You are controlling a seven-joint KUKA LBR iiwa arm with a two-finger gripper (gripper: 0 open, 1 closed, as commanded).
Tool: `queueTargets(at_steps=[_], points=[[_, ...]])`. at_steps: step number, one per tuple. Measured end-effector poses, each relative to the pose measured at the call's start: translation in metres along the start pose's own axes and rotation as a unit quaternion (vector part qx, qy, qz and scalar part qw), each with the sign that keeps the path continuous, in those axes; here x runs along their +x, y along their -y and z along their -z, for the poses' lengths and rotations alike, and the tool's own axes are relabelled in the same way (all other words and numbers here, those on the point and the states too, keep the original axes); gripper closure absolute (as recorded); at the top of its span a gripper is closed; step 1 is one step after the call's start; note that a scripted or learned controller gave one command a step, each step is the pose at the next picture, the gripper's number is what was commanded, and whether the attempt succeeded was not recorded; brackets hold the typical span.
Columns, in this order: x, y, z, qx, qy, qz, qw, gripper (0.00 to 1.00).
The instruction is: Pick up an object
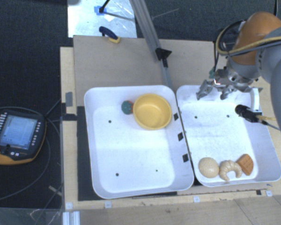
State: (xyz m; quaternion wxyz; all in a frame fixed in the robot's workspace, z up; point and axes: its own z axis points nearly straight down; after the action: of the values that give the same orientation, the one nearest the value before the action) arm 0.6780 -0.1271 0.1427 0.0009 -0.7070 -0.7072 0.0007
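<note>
Camera view: gripper hovers over far edge of right bin, fingers spread wide, nothing between them. Orange band of arm above it, at right.

Right bin: three food items in row along near wall, touching or nearly so: round bun, croissant, toast-like wedge. All well apart from gripper.

Left bin: yellow bowl upright near far right corner; small teal ball just beside bowl, on its left.

Control pendant on dark floor left of bench.
</note>
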Motion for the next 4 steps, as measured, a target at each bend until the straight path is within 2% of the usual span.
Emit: queueTargets(at_steps=[1,2,4], points=[[0.000,0.001,-0.052,0.000,0.000,0.000,1.0000,0.00],[0.000,-0.001,-0.039,-0.003,0.000,0.000,1.0000,1.00],[0.003,-0.002,0.067,-0.004,0.001,0.000,1.0000,1.00]])
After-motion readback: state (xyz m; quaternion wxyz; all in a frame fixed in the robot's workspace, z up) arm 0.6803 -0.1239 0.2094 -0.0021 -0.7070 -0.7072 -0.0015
